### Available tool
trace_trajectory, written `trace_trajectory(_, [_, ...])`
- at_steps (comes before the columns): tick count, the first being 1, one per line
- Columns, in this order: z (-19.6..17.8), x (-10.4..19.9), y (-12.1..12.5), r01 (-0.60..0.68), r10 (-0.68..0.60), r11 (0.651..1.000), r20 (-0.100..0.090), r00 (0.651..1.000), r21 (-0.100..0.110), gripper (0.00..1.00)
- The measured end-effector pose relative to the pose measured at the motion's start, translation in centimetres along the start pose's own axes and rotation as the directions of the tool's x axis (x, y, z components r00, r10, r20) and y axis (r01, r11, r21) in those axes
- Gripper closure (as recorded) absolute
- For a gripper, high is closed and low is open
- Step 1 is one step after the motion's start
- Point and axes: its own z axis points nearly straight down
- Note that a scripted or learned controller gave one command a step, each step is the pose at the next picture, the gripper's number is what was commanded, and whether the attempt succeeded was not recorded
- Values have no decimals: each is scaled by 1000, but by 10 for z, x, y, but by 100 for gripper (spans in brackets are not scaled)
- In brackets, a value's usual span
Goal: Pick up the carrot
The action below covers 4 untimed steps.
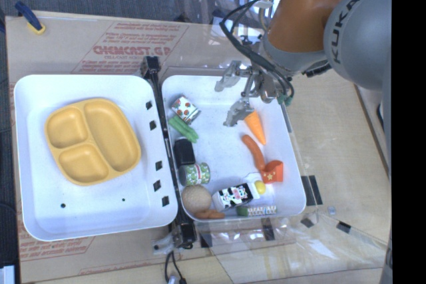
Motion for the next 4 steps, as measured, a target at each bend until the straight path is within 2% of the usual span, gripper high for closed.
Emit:
trace_trajectory(1, [127,-6,-50,-260,260,966,-3,966,-1,0])
trace_trajectory(2, [125,16,-78,143,-143,990,-1,990,-2,0])
trace_trajectory(3, [114,13,-76,147,-147,989,4,989,-1,100])
trace_trajectory(4, [-19,-3,-79,-182,182,983,10,983,1,100])
